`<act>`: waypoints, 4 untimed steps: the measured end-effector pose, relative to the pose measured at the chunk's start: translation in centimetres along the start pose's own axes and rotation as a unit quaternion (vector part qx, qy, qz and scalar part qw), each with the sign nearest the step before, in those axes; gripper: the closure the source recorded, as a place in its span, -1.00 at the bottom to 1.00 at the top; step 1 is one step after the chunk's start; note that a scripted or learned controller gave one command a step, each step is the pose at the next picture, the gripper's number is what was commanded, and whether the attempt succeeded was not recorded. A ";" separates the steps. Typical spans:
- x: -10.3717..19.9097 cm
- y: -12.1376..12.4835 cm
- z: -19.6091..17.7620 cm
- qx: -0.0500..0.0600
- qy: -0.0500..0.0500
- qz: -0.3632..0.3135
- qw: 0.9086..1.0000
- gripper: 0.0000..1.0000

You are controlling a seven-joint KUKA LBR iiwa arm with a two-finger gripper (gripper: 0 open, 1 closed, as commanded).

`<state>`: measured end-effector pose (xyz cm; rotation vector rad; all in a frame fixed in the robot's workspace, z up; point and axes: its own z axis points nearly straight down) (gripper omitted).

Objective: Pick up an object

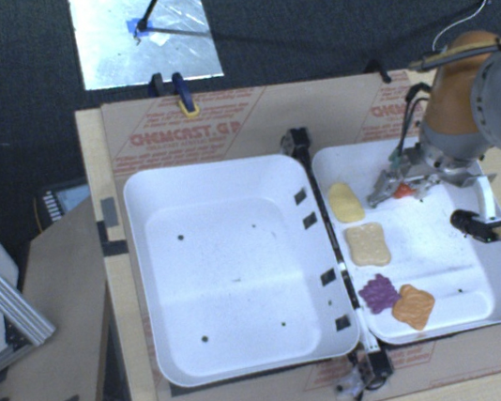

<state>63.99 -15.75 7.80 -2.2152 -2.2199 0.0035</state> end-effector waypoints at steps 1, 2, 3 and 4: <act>6.3 3.1 -0.8 -0.005 -0.001 -0.004 1.000 -1.00; 6.0 3.1 -1.9 -0.006 -0.001 -0.002 1.000 1.00; 13.5 0.4 -11.0 -0.005 0.000 -0.003 1.000 1.00; 19.8 -2.3 -10.5 -0.002 0.000 -0.004 1.000 1.00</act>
